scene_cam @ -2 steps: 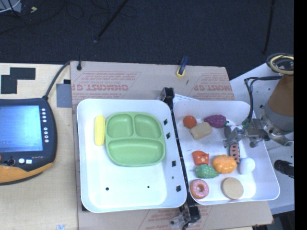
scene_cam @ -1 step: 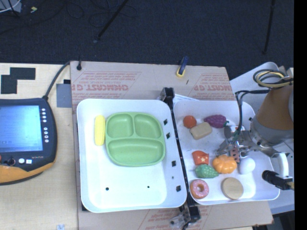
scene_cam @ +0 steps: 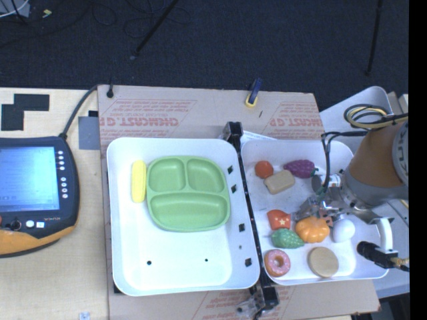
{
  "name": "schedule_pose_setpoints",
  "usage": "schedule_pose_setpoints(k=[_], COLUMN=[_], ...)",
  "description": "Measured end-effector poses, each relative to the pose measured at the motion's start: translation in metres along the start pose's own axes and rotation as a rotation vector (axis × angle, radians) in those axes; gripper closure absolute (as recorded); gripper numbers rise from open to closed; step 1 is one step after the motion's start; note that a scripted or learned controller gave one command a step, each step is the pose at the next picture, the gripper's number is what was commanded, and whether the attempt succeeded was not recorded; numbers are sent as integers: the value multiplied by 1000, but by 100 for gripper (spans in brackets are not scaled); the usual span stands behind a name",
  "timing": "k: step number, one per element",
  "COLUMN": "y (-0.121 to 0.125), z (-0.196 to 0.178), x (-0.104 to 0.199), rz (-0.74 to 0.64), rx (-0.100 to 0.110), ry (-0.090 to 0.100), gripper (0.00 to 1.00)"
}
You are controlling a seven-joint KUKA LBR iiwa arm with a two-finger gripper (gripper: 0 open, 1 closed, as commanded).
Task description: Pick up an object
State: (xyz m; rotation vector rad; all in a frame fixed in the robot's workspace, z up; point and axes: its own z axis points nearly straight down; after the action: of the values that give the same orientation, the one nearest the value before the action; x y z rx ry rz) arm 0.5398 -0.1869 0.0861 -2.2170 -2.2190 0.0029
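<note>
**Dark carpet and cardboard frame a cluttered workspace**

A pale wood bench [scene_cam: 47,285] fills the lower part of the overhead view, lit evenly from above. A sheet of brown cardboard [scene_cam: 200,115] printed with red lettering lies flat across it, held at its far edge by a blue-and-yellow clamp [scene_cam: 253,93]. At the left rests a handheld control pendant [scene_cam: 33,192] with a glowing bluish screen and an orange rim, its black cable [scene_cam: 79,115] curving away. Black shapes [scene_cam: 25,109] mark the bench's left corner. Beyond, dark blue carpeted floor [scene_cam: 280,32] is crossed by thin cables.
</note>
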Motion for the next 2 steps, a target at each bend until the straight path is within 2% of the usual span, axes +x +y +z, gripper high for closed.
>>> schedule_pose_setpoints(k=[1, 2], y=[0, 11], z=[-11, -63], x=[-1, -3], rz=[3, 0], rx=[-1, -7], ry=[0, -3], gripper=[100, 100])
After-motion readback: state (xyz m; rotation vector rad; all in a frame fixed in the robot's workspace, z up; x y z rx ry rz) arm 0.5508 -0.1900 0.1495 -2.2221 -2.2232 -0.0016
